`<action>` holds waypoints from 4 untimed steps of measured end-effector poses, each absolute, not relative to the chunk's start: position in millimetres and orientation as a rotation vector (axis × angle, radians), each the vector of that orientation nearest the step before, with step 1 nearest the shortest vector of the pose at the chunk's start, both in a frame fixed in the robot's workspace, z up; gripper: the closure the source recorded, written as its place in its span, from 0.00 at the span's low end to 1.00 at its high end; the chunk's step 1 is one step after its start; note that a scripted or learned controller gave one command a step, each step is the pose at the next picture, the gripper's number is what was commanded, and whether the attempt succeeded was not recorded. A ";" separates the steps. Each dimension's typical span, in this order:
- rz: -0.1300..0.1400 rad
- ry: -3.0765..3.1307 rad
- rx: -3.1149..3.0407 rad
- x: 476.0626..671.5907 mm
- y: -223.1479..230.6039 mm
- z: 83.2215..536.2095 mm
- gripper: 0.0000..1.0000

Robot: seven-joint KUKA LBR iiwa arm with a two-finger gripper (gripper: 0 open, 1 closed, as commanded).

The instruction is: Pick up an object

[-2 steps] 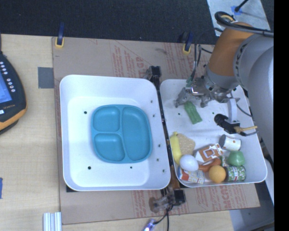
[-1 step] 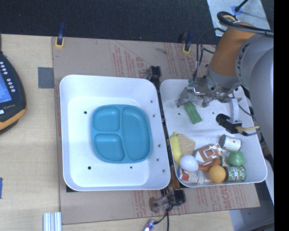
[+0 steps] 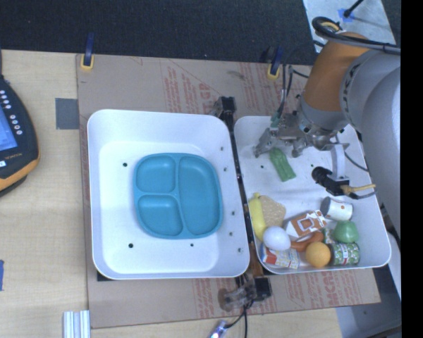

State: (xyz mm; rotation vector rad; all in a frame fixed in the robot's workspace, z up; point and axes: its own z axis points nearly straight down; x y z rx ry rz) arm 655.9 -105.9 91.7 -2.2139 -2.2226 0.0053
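Note:
My gripper [image 3: 280,145] hangs over the far part of the right bin [image 3: 381,248], its fingers spread open with nothing between them. A green flat bar [image 3: 283,166] lies on the bin floor just in front of the fingertips, apart from them. Crowded in the bin's near half are a yellow banana [image 3: 256,217], a tan bread slice [image 3: 272,208], a white ball [image 3: 276,238], an orange [image 3: 317,254], an orange-and-white carton [image 3: 307,225], a green round fruit [image 3: 345,232] and a white cup [image 3: 337,208].
The left bin [image 3: 106,189] holds a blue divided plate [image 3: 178,194]. A teach pendant [image 3: 3,139] lies on the bench at far left. Clamps [image 3: 88,55] pin the cardboard under the bins at the back.

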 end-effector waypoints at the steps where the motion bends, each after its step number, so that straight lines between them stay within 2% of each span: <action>1: 0.005 -2.223 -2.214 655.9 -105.9 91.7 0.00; 2: 0.005 -2.223 -2.214 655.9 -105.9 91.7 0.00; 3: 0.007 -2.223 -2.211 655.9 -106.7 102.1 1.00; 4: 0.001 -2.225 -2.215 633.3 -58.1 192.8 1.00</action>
